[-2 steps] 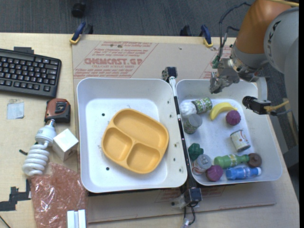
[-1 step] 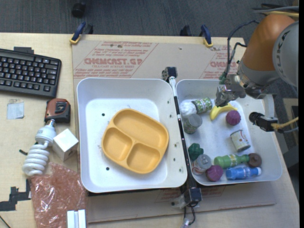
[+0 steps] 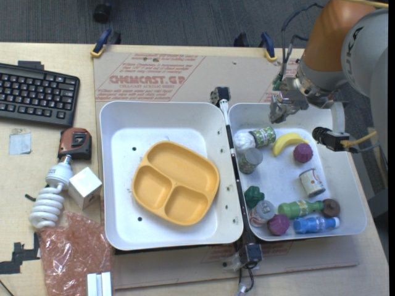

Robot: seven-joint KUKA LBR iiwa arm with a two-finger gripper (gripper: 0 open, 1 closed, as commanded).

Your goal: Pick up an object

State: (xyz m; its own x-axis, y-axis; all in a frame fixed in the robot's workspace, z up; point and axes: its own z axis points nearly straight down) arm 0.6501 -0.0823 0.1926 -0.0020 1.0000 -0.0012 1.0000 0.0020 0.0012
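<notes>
Camera view. Arm [image 3: 345,36] enters from the right, orange band up top, wrist over the far edge of the right bin [image 3: 352,184]. Pincer [image 3: 281,113] hangs just above the bin's back left corner; cannot tell whether it is open or closed, and nothing visible in it.

Right bin holds the candidate objects: banana [image 3: 290,143] near the back, label-wrapped bottle [image 3: 264,135] beside it, purple ball [image 3: 303,153], small can [image 3: 312,182], grey can [image 3: 250,160], green bottle [image 3: 300,208], blue bottle [image 3: 315,225], all lying loose on the floor of the bin.

Left bin [image 3: 117,165] holds 1 yellow 3-compartment tray [image 3: 177,182].

Bench [image 3: 37,239] at left: keyboard [image 3: 37,94], spiral bulb [image 3: 49,199], white cube [image 3: 85,185].
</notes>
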